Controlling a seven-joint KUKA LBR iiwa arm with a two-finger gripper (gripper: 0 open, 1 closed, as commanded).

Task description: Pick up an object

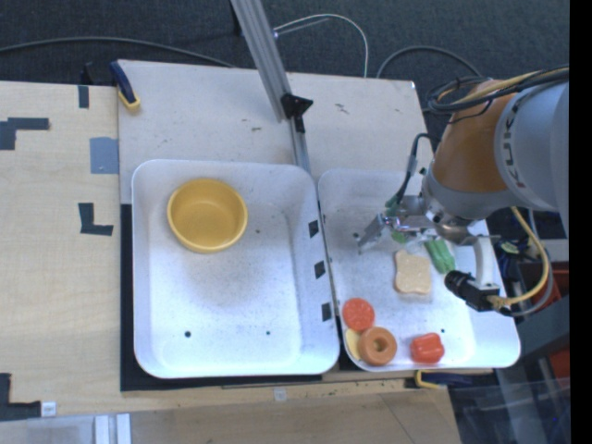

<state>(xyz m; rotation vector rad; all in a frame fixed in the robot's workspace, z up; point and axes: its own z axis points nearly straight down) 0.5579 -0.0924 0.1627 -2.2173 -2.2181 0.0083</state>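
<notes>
My gripper (pixel 377 228) hangs low over the left part of the right bin (pixel 344 189), its fingers spread open above bare bin floor with nothing between them. A green object (pixel 440 253) lies just right of it, partly under the wrist. A tan slice of toast (pixel 413 274) rests below and to the right of the gripper. Along the bin's near edge sit a red tomato (pixel 358 314), a brown donut (pixel 378 345) and a red pepper-like piece (pixel 426 348).
The left bin (pixel 231 331) holds a yellow bowl (pixel 207 214) near its far left corner. A grey pole (pixel 264 44) slants in from above toward the bins' shared wall. Cables loop behind the arm at the right.
</notes>
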